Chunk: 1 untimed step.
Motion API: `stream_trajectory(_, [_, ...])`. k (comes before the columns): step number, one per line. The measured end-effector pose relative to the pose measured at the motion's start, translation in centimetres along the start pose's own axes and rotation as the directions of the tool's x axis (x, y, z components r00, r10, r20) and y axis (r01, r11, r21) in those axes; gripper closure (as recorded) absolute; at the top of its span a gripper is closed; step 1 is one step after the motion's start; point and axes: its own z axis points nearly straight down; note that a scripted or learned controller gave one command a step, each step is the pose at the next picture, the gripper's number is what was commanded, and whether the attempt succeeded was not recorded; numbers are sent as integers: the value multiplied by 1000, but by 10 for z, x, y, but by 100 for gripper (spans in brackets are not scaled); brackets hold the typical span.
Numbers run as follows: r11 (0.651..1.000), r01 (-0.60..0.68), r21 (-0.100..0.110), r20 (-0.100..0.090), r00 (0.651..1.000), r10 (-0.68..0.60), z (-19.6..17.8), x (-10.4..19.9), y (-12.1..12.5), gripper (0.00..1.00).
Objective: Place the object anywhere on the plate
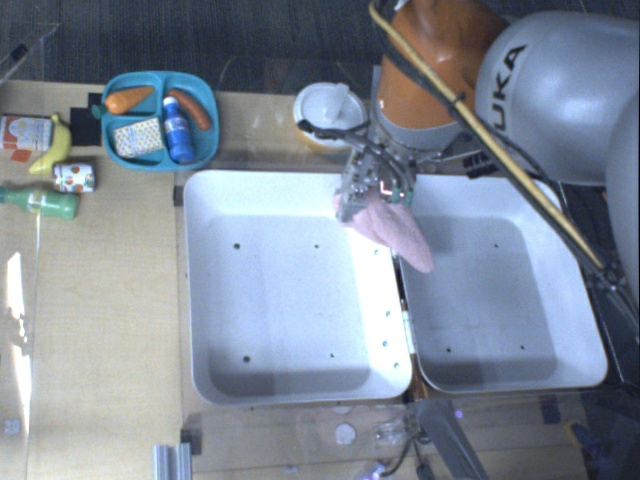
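Camera view: looks down at a slant on a pale wooden table (90, 348) bearing two shallow white bins side by side.
Arm: the grey KUKA arm with its orange band (440, 58) reaches in from the right, its wrist above the seam between the bins.
Tool: the tool (368, 200) hangs over the back of that seam; a pink, limp, cloth-like object (400, 234) droops from it, its top end pinched between the fingers, so I judge the tool closed on it.
Object position: the pink piece slants down and right, its lower tip over the inner rim of the right white bin (520, 368), apparently off the floor of the bin.
Left white bin: the left white bin (260, 368) lies just beside the tool.
Plate: the blue divided plastic plate (207, 118) sits on the table behind the left bin, well apart from the tool; it carries an orange carrot-like toy (131, 99), a blue bottle (178, 130) and other small items.
Other things: a white cup (325, 108) stands just behind the tool; a yellow banana toy (55, 144), a small can (73, 177) and a green bottle (40, 202) lie left of the plate.
Risk one: the grip looks to be on one end alone, so the soft piece could slip out on the way over.
Risk two: the crowded plate leaves little bare surface, so the object may drape over its edge or knock a toy.
Risk three: the hanging tail could snag the cup or a bin rim if carried low.
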Motion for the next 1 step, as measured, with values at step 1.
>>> stream_trajectory(1, [1000, -1, 0, 0, 1000, 1, 0, 0, 0, 0])
